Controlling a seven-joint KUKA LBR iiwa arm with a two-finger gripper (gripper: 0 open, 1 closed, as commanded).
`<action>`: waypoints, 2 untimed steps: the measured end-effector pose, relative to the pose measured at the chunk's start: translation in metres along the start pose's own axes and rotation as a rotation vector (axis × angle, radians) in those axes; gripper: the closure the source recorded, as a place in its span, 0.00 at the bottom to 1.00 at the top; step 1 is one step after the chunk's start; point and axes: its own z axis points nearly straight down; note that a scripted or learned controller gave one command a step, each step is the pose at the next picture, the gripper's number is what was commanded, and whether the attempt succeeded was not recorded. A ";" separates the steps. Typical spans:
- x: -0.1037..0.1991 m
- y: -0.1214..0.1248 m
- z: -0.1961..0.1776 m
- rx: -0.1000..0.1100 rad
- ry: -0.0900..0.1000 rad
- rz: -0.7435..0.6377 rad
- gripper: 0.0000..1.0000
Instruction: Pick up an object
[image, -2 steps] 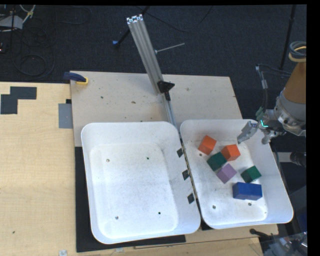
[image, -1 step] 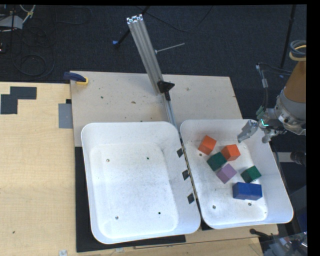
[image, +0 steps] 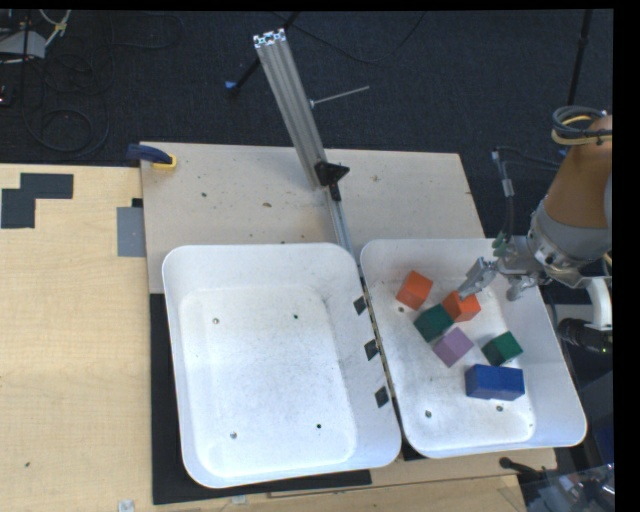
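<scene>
Found the arm (image: 578, 205) reaching in from the right, over the far right part of the right bin (image: 560, 420). Saw the claw (image: 497, 282) hanging above that bin with its two fingers (image: 478, 276) spread apart and nothing between them. Saw no touch with any block.

Counted six blocks in the right bin, all in its middle and far half. Spotted an orange cube (image: 414, 290) farthest left, near the bin's left wall. Noted a smaller orange block (image: 462, 305) just beside the claw's left finger, nearest of all to the claw. Found a dark green cube (image: 433, 323) touching that block on its near left side, and a purple cube (image: 454, 346) touching the dark green one in turn. Saw a green cube (image: 502, 348) a little to the right of the purple one, apart from it. Saw a blue block (image: 494, 381), the largest, nearest the camera, just below the green cube.

Saw the left bin (image: 190, 290) side by side with the right one, joined by black clips (image: 370, 350) along the shared edge. Noticed a metal bar (image: 295, 100) slanting up from the board (image: 240, 190) behind the bins.
</scene>
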 end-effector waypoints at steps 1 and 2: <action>0.009 0.004 0.052 -0.004 -0.002 0.002 0.00; 0.009 0.005 0.077 -0.004 -0.002 0.002 0.00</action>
